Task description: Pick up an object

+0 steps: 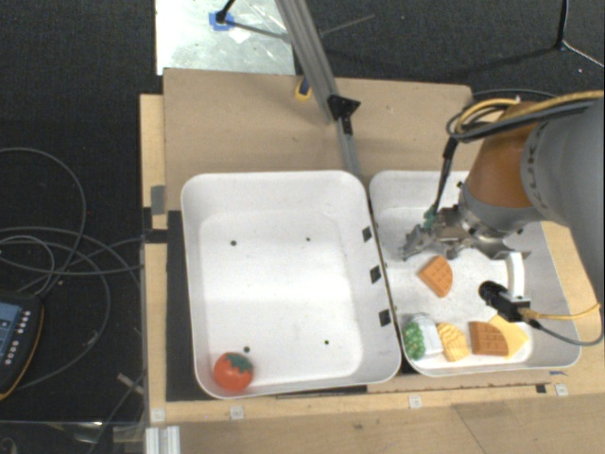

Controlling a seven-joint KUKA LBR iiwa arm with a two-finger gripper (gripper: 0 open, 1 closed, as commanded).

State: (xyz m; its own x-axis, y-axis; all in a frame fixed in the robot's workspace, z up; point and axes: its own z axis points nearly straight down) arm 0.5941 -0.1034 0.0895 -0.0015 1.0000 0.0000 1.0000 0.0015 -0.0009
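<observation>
Nearest, a red tomato [233,371] sits in the left bin's [274,189] front corner. In the right bin [397,189], toy foods line the front; an orange wedge [436,276] lies beneath the pincer [437,250], whose state I cannot tell.

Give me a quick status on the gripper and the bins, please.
Gripper low in right bin, just above the orange wedge; grip unconfirmed. More toy food along the near wall. Tomato alone in left bin.

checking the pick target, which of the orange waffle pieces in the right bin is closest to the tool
The orange piece lying alone mid-bin, just below the tool. The other two, a yellow-orange one and a darker orange one, sit together at the right bin's front edge.
</observation>
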